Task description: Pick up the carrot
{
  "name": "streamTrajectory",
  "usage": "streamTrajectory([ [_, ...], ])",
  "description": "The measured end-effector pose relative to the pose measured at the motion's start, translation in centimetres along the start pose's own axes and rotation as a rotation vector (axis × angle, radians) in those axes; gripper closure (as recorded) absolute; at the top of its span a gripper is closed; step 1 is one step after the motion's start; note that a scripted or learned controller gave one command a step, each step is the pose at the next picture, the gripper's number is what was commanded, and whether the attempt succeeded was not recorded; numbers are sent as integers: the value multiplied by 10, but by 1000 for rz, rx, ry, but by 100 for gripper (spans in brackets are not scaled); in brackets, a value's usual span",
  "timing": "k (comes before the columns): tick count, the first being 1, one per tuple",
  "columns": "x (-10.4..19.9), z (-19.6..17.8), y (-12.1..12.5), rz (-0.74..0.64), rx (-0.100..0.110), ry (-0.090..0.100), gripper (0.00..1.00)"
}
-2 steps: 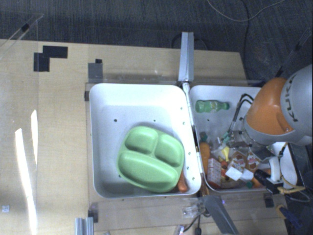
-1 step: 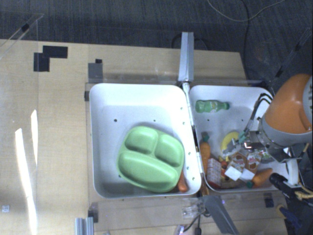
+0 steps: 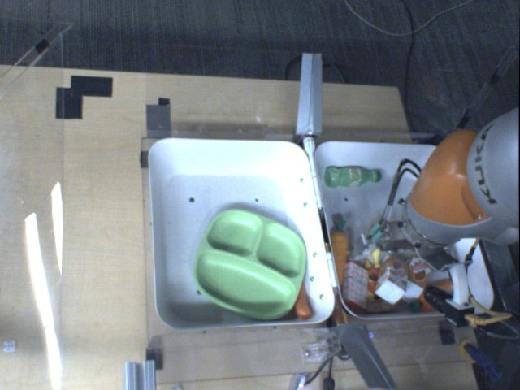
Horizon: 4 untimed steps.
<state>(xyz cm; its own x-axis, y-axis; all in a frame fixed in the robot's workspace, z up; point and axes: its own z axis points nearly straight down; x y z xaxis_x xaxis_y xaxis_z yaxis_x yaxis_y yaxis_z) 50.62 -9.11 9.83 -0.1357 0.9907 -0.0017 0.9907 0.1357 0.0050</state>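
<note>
An orange carrot (image 3: 340, 247) lies in the right bin (image 3: 370, 153), against its left wall, with a bit of green at its far end. My gripper (image 3: 396, 236) is lowered into the same bin, to the right of the carrot and apart from it, over a heap of small items. The arm's grey body and orange band (image 3: 445, 189) hide most of the wrist. Another orange piece (image 3: 302, 302) pokes out from under the green plate in the left bin; what it is stays unclear.
A green divided plate (image 3: 250, 263) lies tilted in the left bin (image 3: 175, 218). A green bottle (image 3: 351, 175) lies at the far side of the right bin. Packets and toy food (image 3: 382, 281) crowd its near half. A metal divider (image 3: 309, 96) runs between the bins.
</note>
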Motion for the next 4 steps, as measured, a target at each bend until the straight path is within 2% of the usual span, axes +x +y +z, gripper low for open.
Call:
streamTrajectory([
  [1, 25, -86, 30, 205, 2, 1, 0],
  [2, -9, -14, -19, 86, 2, 1, 0],
  [3, -4, 7, 10, 5, -6, -7, 0],
  [4, -16, 8, 75, -224, -6, -10, 0],
])
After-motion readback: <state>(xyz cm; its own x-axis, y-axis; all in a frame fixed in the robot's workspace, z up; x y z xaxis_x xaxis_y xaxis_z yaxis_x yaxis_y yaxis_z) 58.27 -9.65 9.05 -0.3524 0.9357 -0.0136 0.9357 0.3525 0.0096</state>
